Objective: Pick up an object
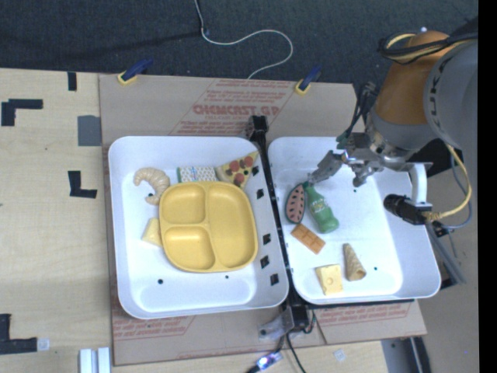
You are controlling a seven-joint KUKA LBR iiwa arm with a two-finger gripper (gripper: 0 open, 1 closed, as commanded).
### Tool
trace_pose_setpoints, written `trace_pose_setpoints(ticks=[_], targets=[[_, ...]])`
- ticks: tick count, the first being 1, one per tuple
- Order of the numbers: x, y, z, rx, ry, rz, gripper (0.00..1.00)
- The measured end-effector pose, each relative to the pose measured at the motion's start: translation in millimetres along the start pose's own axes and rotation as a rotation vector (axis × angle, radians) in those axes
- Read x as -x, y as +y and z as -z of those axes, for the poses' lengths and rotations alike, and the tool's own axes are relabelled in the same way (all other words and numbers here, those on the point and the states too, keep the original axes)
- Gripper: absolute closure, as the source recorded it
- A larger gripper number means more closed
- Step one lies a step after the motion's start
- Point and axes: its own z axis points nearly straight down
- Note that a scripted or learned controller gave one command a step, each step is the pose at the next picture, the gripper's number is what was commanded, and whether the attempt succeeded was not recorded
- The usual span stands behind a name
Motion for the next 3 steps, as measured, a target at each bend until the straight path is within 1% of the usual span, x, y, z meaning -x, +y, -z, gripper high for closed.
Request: trace_pose_setpoints(ticks=[1, 2, 3], targets=[[-0.1, 3.0, 9.0, 0.015, -0.001, 0.003, 0.0], [-4.5, 2.7, -35.2, 0.011, -0.003, 0.003, 0.0], [-4.2, -5.1, -97.3, 0.009, -0.002, 0.002, 0.0]])
